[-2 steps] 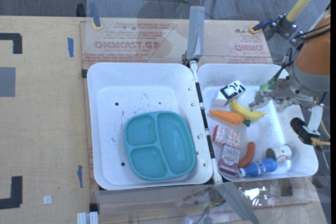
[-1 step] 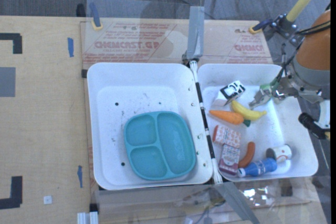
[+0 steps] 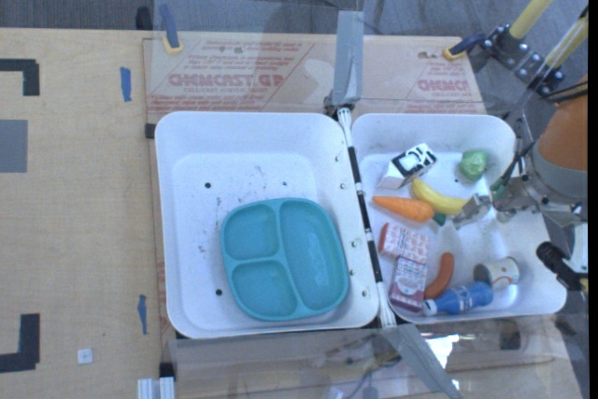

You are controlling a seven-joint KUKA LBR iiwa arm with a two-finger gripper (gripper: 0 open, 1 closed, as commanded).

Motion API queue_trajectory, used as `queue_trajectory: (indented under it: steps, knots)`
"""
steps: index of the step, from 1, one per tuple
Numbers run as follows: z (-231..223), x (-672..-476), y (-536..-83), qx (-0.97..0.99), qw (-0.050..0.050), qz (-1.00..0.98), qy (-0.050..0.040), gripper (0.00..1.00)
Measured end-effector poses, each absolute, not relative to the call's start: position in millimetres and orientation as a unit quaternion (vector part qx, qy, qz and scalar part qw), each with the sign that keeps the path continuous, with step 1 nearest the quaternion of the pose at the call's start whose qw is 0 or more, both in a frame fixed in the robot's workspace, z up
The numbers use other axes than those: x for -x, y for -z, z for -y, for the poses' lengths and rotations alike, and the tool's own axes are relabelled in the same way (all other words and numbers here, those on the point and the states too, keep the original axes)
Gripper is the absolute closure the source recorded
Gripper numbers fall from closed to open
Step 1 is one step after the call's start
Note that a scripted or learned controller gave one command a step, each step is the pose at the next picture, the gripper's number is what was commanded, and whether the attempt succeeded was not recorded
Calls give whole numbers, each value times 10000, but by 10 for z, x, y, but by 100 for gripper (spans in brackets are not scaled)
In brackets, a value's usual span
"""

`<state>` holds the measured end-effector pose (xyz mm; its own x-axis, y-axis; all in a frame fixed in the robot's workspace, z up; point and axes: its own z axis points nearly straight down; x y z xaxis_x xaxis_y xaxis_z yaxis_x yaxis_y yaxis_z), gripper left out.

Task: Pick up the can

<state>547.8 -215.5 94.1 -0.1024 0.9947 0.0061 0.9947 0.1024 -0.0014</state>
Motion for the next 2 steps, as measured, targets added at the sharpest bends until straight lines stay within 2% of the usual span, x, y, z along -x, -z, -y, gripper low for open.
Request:
queue_trajectory:
  steps: [1,2]
  knots:
    - [2124,-6418,-876,7211,9,6928,66,0]
    - [1954,-6414,-946,6307,22,7761,-9,0]
